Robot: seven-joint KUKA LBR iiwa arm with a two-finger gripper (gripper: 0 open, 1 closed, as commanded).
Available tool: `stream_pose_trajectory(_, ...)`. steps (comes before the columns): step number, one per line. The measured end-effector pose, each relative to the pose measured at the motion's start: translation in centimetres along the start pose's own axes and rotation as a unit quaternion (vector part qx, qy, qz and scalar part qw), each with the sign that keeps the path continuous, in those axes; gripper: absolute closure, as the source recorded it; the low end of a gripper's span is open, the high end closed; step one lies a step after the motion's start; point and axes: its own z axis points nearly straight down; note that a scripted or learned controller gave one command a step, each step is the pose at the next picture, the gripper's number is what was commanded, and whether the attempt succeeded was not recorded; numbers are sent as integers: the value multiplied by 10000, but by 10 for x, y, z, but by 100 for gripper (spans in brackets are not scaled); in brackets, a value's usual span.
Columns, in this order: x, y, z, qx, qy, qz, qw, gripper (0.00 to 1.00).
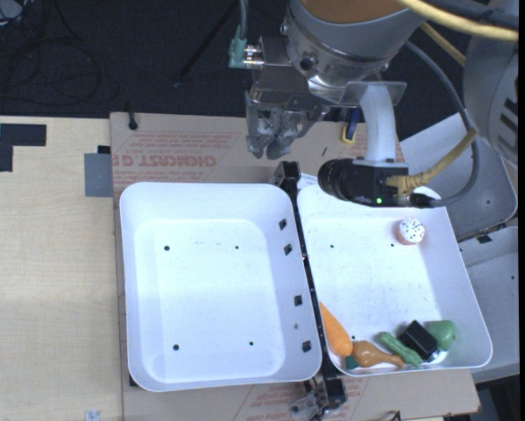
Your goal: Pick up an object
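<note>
Item: my tool point(275, 139). Position: raised above the far edge of the bins, over the brown cardboard sheet point(183, 152), near the divide between the two bins. State: nothing is visible between its tips; whether it stands wide or narrow I cannot tell, the tips being small and dark from this angle.

Item: left bin point(139, 235). A shallow white tray resting on the surface point(43, 279).

Item: right bin point(459, 270). Holds every candidate for the pick.
- Orange carrot-shaped piece point(334, 328), lying along the near left wall.
- Tan piece point(369, 353), just beside the carrot's lower end.
- Green elongated piece point(398, 347), touching or nearly touching the black block point(417, 338).
- Rounded green piece point(442, 331), just beside the block, in the near right corner.
- Small white spotted ball or die point(411, 231), alone near the far right wall, well apart from the cluster.

Step in hand, as I judge it: approach not yet begun; no object chosen or contacted.

Next move calls for: travel over the right bin, then a descent. The lone spotted piece offers clear room on all sides; the cluster is crowded against the walls and would likely crowd my tips.
</note>
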Motion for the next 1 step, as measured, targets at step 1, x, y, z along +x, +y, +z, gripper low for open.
stream_pose_trajectory(1, 4, -39, 84, 62, -19, -25, 10000, 100)
